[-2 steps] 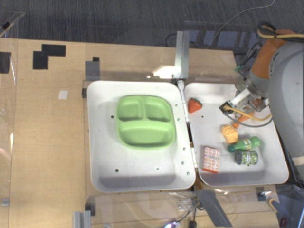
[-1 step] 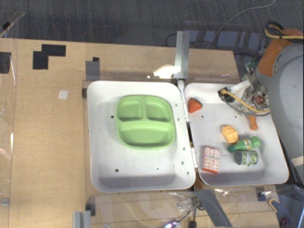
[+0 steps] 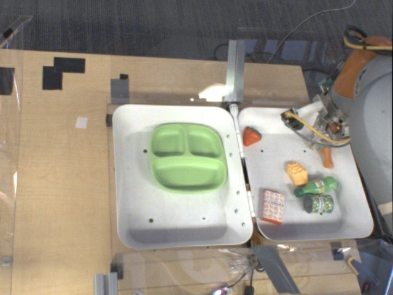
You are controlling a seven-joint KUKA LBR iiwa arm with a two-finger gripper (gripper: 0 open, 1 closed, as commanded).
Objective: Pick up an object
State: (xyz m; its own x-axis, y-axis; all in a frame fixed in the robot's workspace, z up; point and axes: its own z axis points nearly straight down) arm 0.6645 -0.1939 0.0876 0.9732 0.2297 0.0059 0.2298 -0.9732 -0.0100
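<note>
My gripper [image 3: 325, 129] hangs over the far right part of the right bin [image 3: 350, 226], reaching in from the right. Just below it a small orange carrot-like piece [image 3: 328, 158] lies on the bin floor. A red strawberry [image 3: 251, 136] sits at the bin's far left corner. Toward the middle lies a yellow chunk [image 3: 297, 173], and beside it a green bottle [image 3: 315, 186] on its side with a dark green can [image 3: 319, 204] in front of it. A pink and white carton [image 3: 273, 206] lies near the front left. I see nothing held by the gripper.
The left bin [image 3: 132, 220] holds a green divided plate [image 3: 186, 157] in its middle. A metal divider post [image 3: 236, 66] stands between the bins at the back. The grey arm body [image 3: 374, 121] fills the right side.
</note>
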